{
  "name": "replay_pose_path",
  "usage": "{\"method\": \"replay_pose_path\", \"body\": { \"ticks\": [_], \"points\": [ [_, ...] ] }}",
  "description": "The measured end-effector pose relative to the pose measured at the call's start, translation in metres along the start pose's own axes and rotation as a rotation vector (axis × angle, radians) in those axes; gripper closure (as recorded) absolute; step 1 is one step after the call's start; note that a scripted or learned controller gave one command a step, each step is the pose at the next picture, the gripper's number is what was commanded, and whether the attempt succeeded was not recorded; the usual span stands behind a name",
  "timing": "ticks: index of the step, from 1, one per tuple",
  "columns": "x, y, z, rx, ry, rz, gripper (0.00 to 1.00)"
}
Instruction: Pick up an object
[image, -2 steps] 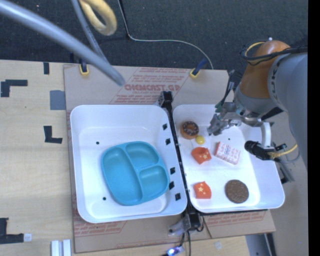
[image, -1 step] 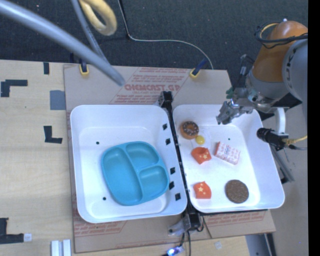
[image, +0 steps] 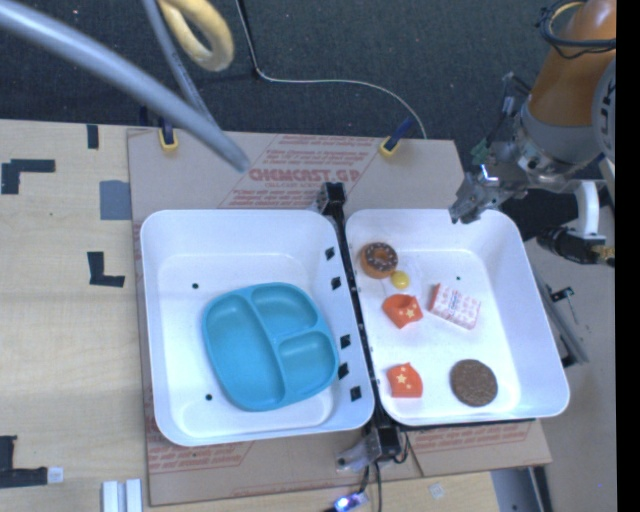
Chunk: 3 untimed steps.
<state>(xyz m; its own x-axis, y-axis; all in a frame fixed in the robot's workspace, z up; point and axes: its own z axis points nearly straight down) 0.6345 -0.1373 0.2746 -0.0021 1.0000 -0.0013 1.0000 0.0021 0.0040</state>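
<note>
We see the gripper poised over the right bin's far rim, its jaws' spacing unreadable, small items scattered below for picking.

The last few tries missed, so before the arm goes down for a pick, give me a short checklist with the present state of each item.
1. Gripper above the right bin: ok, at its far rim.
2. Gripper carrying nothing: ok.
3. Finger opening: cannot tell.
4. Targets apart: ok for the brown disc; not ok for the donut, the yellow ball is right beside it.
5. Blue tray out of the way: ok, left bin.
</note>
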Motion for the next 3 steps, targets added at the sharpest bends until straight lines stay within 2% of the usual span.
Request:
{"method": "replay_pose_path", "body": {
  "ticks": [1,3],
  "points": [
    [0.059,-0.003,0.0,0.006,0.002,-0.003,1.0],
    [0.162,-0.008,0.037,0.008,0.002,-0.004,1.0]
  ]
}}
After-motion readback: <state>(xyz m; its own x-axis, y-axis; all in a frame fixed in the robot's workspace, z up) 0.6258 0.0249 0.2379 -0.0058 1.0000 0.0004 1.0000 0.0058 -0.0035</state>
